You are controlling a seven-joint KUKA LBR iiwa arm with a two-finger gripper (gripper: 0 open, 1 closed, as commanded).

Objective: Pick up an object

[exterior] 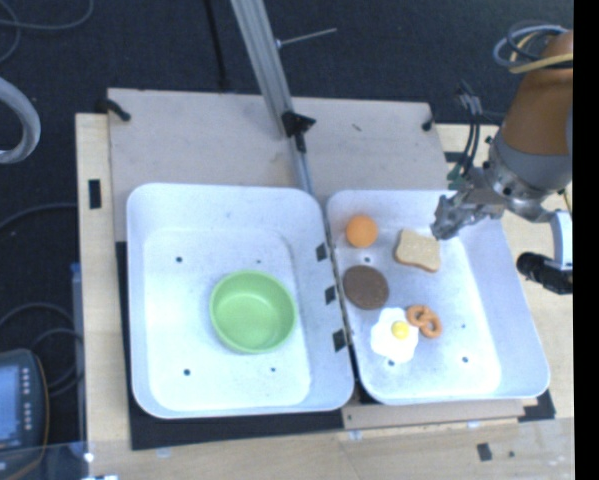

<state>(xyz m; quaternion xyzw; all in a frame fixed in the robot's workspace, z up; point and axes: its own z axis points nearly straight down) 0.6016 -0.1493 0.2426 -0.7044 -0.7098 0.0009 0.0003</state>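
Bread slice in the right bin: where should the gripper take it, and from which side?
Probably from straight above, fingers across the bread at its narrower span. It lies flat on the bin floor with bare floor around its edges, and the gripper hangs just above its upper right corner.

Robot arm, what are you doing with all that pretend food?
The robot arm is reaching in from the right, and its hand hovers over the right bin, right by the slice of toast. It isn't holding anything yet. An orange ball, a brown patty, a fried egg and a small pretzel also lie in that bin. The left bin holds a green bowl.
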